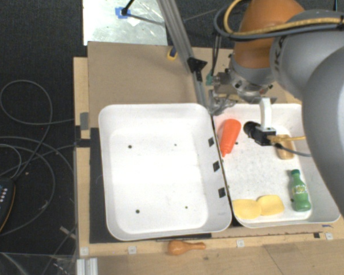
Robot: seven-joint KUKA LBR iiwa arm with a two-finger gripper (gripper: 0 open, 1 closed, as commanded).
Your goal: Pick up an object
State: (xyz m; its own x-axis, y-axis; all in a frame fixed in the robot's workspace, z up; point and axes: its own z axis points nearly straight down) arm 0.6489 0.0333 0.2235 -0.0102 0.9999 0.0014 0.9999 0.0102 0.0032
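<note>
- Two risks face you here. The gripper (219,103) hangs over the far corner of the right bin (278,224), close to the wall it shares with the left bin (160,159). A descent from this spot could, by my reading, land on the rim rather than on an object.
- You cannot tell from this view how far the gripper is open, and nothing can be seen in its hold.
- The nearest candidate, the orange carrot-shaped toy (229,135), lies tilted just beside that shared wall, below the gripper in the view. Its tapered, smooth body could slip out of a pinch, or the wall could block a clean approach.
- The right bin also holds a small green bottle (298,191) near its outer side, two pale yellow pieces (259,207) touching each other at the near edge, and a tan piece (285,148) further back.
- The left bin shows bare white floor.
- One brownish pear-shaped item (186,246) lies on the bench in front of both bins.
</note>
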